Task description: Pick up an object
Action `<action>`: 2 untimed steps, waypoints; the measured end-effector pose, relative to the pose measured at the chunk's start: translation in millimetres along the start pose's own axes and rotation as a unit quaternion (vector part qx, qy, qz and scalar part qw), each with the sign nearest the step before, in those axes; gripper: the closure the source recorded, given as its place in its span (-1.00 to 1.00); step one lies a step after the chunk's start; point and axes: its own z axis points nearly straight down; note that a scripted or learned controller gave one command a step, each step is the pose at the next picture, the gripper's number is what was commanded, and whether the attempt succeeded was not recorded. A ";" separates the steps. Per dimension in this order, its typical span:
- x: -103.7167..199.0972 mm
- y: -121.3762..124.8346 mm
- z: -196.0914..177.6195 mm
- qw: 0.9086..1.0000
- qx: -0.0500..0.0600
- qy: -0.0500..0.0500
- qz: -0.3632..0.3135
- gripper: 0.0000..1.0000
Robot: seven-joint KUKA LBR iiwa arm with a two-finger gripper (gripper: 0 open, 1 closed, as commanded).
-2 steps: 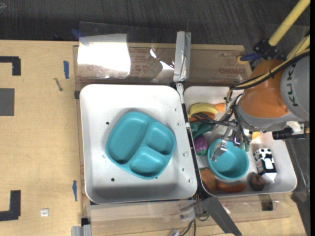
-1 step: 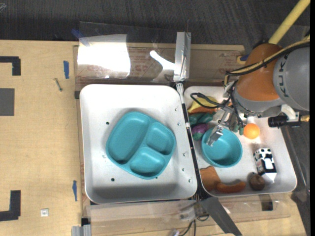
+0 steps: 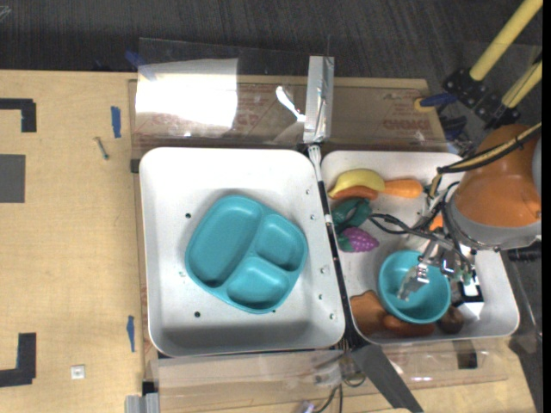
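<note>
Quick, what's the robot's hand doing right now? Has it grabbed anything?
Hand: down in the small teal bowl in the right bin; whether it's open, closed or holding anything cannot be told.

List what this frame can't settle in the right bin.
- Gripper fingers: too small and cluttered over the teal bowl to read.
- Brown items: partly hidden behind the bowl, identity unclear.
- Right bin far side: covered by the arm.

Bright overhead light, glare on the clear panel (image 3: 185, 93), slightly soft focus.
</note>
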 end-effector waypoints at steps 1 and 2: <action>-35.3 39.9 0.6 1.000 -0.001 -0.002 0.029 -1.00; -87.3 68.6 1.6 0.998 -0.001 0.000 0.059 -1.00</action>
